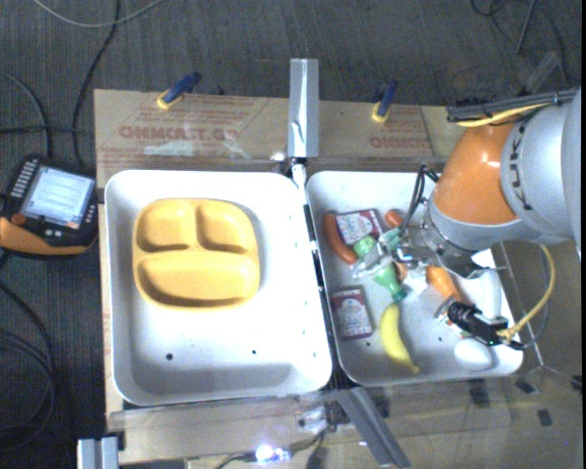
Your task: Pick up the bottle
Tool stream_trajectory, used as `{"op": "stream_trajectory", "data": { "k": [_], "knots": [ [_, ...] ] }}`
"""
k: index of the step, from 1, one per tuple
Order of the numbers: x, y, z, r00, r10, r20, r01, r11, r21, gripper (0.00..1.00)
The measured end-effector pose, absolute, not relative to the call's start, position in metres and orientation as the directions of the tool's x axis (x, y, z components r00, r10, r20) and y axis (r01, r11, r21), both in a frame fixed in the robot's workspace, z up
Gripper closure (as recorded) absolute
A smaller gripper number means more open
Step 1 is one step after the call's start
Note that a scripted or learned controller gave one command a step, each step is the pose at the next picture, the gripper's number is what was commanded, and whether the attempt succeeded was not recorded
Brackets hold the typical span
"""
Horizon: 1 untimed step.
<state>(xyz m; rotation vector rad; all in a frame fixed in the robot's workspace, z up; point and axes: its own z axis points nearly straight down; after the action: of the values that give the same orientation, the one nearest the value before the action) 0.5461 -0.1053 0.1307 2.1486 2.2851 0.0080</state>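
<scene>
Materials and surface finish

Both bins look like smooth white plastic; the yellow tray is matt plastic; the banana is glossy; the bench board is matt brown cardboard or wood.

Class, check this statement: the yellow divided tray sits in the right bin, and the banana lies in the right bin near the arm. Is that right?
Not quite. The camera view shows the yellow divided tray in the left bin, not the right. The rest holds: the banana lies in the right bin, near the arm.
</scene>
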Motion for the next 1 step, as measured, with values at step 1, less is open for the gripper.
{"op": "stream_trajectory", "data": {
  "k": [1],
  "knots": [
    [0.5919,-0.1024,0.1136,-0.133,0.991,-0.019,0.99,0.134,0.049,0.0]
  ]
}}
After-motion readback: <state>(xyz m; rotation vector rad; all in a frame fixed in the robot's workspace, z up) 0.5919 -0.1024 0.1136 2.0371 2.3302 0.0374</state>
